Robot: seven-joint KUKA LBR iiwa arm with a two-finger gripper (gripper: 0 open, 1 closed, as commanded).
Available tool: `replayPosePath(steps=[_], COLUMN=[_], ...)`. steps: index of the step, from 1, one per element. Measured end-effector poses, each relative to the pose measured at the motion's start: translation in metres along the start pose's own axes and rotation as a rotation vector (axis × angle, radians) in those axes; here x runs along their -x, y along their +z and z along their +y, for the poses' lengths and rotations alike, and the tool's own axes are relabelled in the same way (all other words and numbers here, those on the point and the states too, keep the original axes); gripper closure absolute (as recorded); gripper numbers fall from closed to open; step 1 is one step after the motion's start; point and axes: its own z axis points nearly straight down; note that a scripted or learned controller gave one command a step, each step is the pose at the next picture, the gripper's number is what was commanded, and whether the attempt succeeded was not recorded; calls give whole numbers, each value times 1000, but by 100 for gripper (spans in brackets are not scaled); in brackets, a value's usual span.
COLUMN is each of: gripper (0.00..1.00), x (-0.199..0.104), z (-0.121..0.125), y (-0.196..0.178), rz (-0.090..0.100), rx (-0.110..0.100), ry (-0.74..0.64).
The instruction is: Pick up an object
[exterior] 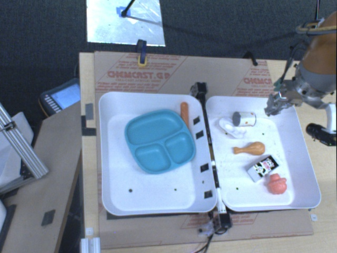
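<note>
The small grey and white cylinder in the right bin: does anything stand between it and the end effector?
Nothing visible does. The end effector is over the right bin's far right edge, and bare white floor separates it from the small grey and white cylinder.

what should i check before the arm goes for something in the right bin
1. Hand position: over the right bin's far right corner, above no object. Not ok for a grasp yet.
2. Hand free of load: nothing seen in it. Ok.
3. Finger opening: too small and blurred. Cannot tell.
4. Nearest target: the small can lies on its side beside a crumpled white item; whether they touch, cannot tell.
5. Spacing of the rest: the drumstick toy lies apart; the black-and-white box sits close to the pink toy. Ok for the drumstick.
6. Left bin: blue divided plate and orange stick out of the path. Ok.
</note>
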Motion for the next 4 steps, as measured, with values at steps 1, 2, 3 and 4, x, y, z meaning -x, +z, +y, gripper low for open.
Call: replayPosePath(steps=[1, 2, 3, 4], gripper=[100, 100, 100, 100], x=[0, -59, -115, -174], z=[2, -8, -12, -17], y=[-54, -51, -35, -37], rz=[0, 3, 4, 3], rx=[0, -5, -6, -6], ry=[-1, -6, -6, -6])
